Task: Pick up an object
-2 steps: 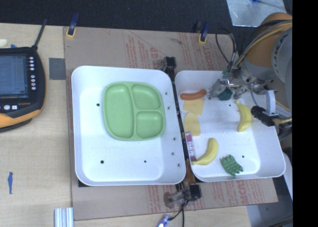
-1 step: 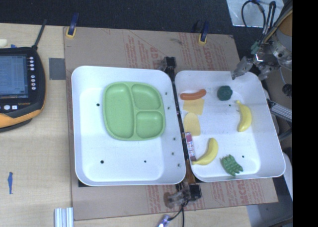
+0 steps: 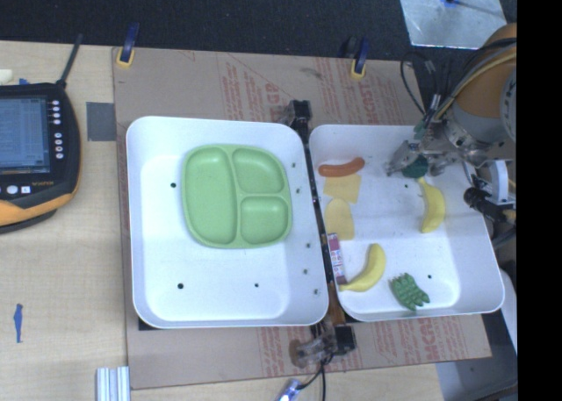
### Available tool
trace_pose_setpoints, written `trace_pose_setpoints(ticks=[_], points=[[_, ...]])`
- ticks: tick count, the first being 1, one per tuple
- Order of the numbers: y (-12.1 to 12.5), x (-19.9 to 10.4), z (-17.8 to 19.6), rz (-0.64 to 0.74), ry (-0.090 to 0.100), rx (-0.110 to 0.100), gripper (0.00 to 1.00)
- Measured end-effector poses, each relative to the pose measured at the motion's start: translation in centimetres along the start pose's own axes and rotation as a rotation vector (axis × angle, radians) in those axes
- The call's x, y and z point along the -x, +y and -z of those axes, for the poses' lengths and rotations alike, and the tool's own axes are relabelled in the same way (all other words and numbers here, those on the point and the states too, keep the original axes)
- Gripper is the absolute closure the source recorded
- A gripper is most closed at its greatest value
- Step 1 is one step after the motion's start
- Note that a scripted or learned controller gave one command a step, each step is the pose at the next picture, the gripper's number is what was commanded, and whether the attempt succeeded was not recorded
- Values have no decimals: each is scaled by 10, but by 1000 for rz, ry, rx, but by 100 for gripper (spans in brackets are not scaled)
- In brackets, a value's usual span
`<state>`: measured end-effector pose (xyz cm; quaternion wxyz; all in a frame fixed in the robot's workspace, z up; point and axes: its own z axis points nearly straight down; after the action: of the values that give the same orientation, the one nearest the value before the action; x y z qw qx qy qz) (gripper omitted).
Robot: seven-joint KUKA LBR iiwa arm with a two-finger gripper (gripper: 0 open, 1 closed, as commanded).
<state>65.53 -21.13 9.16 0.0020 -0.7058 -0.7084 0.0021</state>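
Plainly nothing is lifted yet; the end effector (image 3: 414,162) hovers above the banana (image 3: 431,204), whether apart or together I cannot tell.

Pretty clearly a robotics lab bench going on here. Two shallow white plastic bins (image 3: 158,303) are sitting side by side on a brown cardboard sheet (image 3: 219,83); blue clamps (image 3: 128,42) are pinning that sheet beyond the bins. Left of the bins, an orange-edged teach pendant with a screen (image 3: 31,153) is lying on the pale wooden benchtop (image 3: 61,303).
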Motion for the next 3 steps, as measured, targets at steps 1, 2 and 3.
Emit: trace_pose_setpoints(ticks=[1, 2, 3], points=[[1, 1, 12, 1, -1, 1, 100], [1, -61, 76, 1, 0, 5, 100], [1, -109, 128, 1, 0, 4, 100]])
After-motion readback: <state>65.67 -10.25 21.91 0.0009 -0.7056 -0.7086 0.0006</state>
